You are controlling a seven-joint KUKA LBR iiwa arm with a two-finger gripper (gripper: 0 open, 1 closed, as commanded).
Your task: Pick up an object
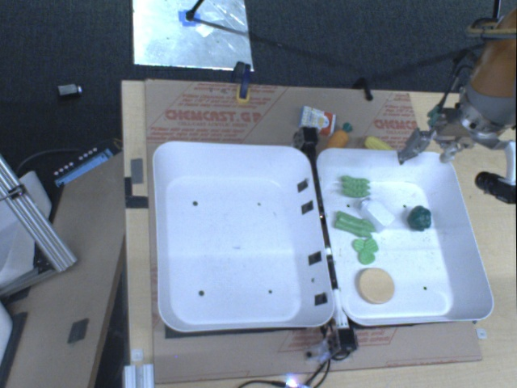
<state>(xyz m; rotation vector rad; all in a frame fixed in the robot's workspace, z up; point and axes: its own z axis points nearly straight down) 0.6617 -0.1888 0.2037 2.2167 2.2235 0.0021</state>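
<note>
Green items dominate the right bin (pixel 464 241): ridged piece (pixel 354 187), flat bar (pixel 353 225), small blob (pixel 367 251), dark ball (pixel 418 217), plus a clear block (pixel 376 213) and a tan disc (pixel 376 285). All look light, stiff plastic; the ball seems easiest, pinch across its middle. The disc lies flat, likely hard to grip. Left bin (pixel 234 156) beside it. Gripper (pixel 426 145) hovers over the right bin's far rim, jaws spread, nothing between them, touching nothing.

The arm (pixel 493 71) is cut off by the right edge above its wrist.
</note>
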